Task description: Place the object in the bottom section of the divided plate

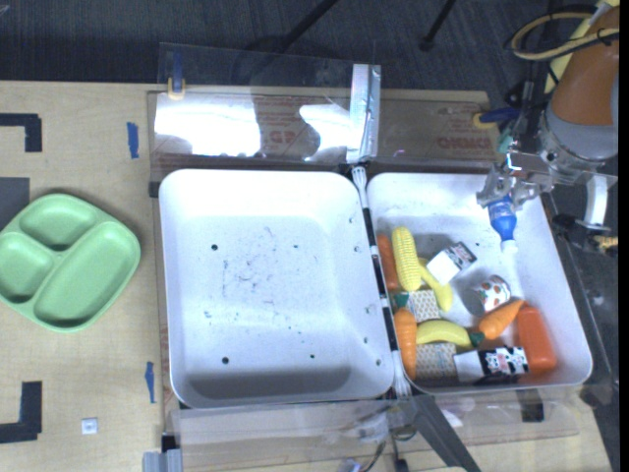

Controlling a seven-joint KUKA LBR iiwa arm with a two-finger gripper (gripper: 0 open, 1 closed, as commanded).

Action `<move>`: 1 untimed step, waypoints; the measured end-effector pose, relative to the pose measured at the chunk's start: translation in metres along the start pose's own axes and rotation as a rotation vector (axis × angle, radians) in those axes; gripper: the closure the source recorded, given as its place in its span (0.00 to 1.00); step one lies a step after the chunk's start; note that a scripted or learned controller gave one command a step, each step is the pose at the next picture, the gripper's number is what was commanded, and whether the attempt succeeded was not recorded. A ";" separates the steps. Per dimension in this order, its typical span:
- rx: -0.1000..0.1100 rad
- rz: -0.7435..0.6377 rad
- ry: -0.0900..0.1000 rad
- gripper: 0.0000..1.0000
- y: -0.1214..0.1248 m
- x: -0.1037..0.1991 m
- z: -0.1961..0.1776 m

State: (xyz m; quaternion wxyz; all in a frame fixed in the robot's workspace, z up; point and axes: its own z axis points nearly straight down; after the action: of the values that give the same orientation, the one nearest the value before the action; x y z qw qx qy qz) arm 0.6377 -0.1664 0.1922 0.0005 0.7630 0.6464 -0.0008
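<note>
Seemingly clamped in the end effector (505, 197) over the right bin (575, 293), the blue object (503, 221) looks light, hard and slick, best pinched across its upper end.

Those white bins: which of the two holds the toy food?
The right bin, the one under the gripper. It holds corn, a banana and carrots. The left bin shows bare white floor with dark scuffs.

left white bin (260, 283) sat next to the toy pile | right white bin (560, 264) held it: corn cob (406, 259), banana (442, 333), carrot (501, 316), small carton (450, 262)
</note>
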 end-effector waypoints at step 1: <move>0.000 0.000 0.000 0.00 0.000 0.000 0.000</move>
State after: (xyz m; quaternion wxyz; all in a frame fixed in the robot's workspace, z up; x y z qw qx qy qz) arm 0.6378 -0.1664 0.1924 0.0006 0.7631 0.6463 -0.0006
